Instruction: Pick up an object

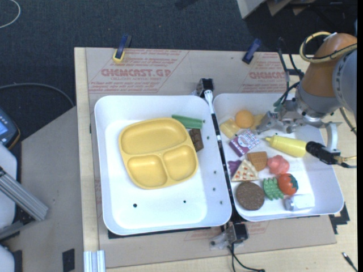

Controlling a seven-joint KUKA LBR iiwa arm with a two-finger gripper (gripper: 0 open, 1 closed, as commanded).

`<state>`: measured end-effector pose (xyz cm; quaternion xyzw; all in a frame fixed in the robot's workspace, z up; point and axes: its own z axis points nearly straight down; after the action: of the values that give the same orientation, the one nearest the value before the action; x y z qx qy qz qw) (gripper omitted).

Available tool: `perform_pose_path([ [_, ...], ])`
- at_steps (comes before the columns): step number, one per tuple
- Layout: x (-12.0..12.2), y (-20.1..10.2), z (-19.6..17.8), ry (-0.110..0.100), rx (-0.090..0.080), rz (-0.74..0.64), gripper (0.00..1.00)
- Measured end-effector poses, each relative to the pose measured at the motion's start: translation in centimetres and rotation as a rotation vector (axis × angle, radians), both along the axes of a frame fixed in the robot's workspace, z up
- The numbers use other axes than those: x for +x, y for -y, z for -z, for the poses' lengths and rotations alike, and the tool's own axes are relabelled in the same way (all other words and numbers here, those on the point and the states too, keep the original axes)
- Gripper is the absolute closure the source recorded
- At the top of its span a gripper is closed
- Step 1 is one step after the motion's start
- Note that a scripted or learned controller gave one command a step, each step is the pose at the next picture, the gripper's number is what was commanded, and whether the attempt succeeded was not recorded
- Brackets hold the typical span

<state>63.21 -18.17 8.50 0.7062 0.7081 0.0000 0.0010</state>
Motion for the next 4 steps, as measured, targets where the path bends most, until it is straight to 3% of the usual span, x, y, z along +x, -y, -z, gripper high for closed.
perform_pose_path([
  [1,0.1,0.0,-1.1,0.003,-0.001,0.0,1.0],
  [3,0.0,1.4,-11.5,0.008,-0.003,0.002,1.0],
  [4,0.1,1.4,-14.2,0.005,-0.001,0.002,1.0],
])
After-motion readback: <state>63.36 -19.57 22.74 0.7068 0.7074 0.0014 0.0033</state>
